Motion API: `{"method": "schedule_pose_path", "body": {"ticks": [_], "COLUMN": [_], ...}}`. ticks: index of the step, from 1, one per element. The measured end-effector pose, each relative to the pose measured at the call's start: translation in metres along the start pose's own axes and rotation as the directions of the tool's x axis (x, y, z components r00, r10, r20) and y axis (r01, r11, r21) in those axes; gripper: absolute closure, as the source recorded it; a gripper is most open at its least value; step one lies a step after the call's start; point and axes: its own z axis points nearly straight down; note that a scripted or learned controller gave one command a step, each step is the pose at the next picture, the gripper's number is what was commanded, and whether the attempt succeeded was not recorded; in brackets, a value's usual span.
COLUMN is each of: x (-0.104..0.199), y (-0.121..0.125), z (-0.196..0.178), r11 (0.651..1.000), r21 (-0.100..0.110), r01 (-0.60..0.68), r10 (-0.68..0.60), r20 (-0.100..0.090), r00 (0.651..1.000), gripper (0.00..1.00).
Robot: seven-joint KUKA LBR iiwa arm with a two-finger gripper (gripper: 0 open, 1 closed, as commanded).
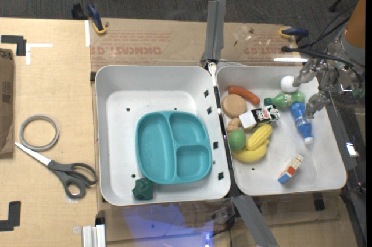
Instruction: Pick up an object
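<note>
From above, two white bins sit side by side on the bench [52, 65]. The arm [357, 31] reaches in from the right, its tool [314, 92] hanging over the right bin's [325, 176] far right corner, close to a white ball [288, 83] and just above a blue bottle [301, 121]. Its two metal fingers [317, 101] stand slightly spread, with nothing seen between them.

The right bin holds the jumble of things to pick from: a red sausage [244, 93], a tan bun [234, 105], a green ball [236, 139] touching a yellow banana [256, 144], a black-and-white block [258, 116], a green toy [285, 101] beside the bottle, and a small red, white and blue box [291, 168] lying apart toward the near right corner.

The left bin [110, 124] carries a teal divided tray [173, 147], with a dark green lump [143, 188] at the tray's near left corner.

On the bench to the left lie a tape roll [39, 131] and grey scissors [64, 170], well apart from both bins. Blue clamps [96, 18] grip the cardboard behind.
</note>
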Motion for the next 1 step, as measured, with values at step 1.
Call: {"method": "schedule_pose_path", "body": {"ticks": [1], "x": [-0.0026], "y": [-0.021], "z": [0.0959], "r11": [0.993], "r21": [0.004], "r01": [-0.116], "r10": [0.116], "r20": [0.022], "r00": [0.993], "gripper": [0.0]}}
